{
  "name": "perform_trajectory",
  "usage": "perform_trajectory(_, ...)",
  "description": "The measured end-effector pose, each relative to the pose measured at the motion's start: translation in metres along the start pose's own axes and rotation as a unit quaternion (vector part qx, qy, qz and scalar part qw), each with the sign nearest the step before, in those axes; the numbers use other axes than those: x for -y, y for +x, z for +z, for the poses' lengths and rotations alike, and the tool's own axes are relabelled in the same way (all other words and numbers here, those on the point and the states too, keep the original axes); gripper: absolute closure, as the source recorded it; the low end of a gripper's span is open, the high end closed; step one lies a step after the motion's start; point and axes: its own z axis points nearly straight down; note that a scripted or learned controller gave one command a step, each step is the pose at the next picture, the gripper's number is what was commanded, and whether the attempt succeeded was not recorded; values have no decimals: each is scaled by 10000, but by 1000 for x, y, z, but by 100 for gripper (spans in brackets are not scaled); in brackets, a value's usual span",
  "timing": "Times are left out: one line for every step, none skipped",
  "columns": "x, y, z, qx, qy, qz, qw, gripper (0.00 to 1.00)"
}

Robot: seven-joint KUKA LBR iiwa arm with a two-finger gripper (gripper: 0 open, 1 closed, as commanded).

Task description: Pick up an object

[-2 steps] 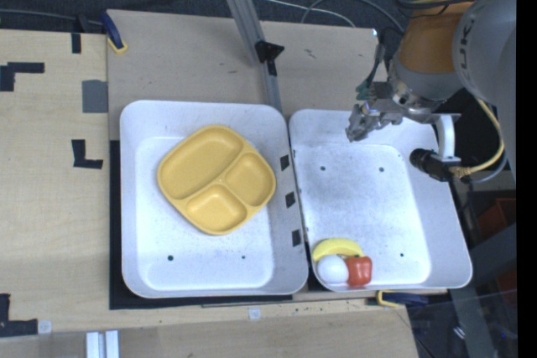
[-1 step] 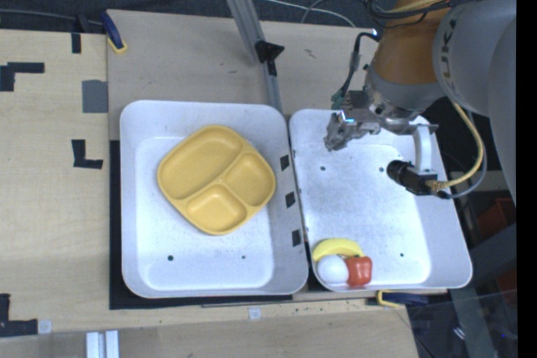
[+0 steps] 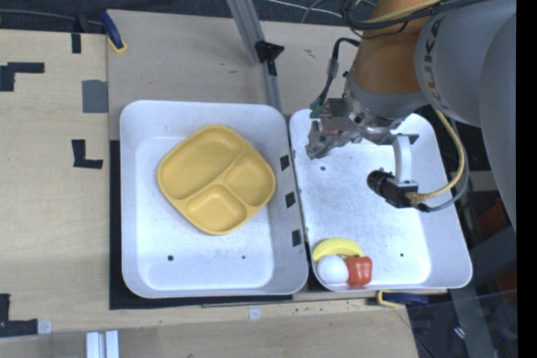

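My gripper (image 3: pixel 319 145) hangs over the far left part of the right bin (image 3: pixel 419 251), its metal fingers pointing down close to the bin floor. Nothing shows between them. At the bin's near left corner lie a yellow banana-like piece (image 3: pixel 336 246), a white egg-shaped ball (image 3: pixel 333 269) and a small red object (image 3: pixel 360 271), huddled together. They are well apart from the gripper, toward the front edge. In the left bin (image 3: pixel 143 256) a yellow divided plate (image 3: pixel 216 179) lies flat.
A black cable connector (image 3: pixel 391 188) with a yellow cable hangs from the arm over the right bin's middle. A slanted metal pole (image 3: pixel 243 4) stands behind the bins. The bench's tan top (image 3: pixel 50 205) extends left.
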Motion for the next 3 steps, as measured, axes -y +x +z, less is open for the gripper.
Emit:
perform_trajectory(23, 50, -10, -1, 0, -5, 10000, 100)
perform_trajectory(46, 99, -17, 1, 3, -8, 10000, 100)
perform_trajectory(45, 96, -17, 11, 0, 17, 10000, 0)
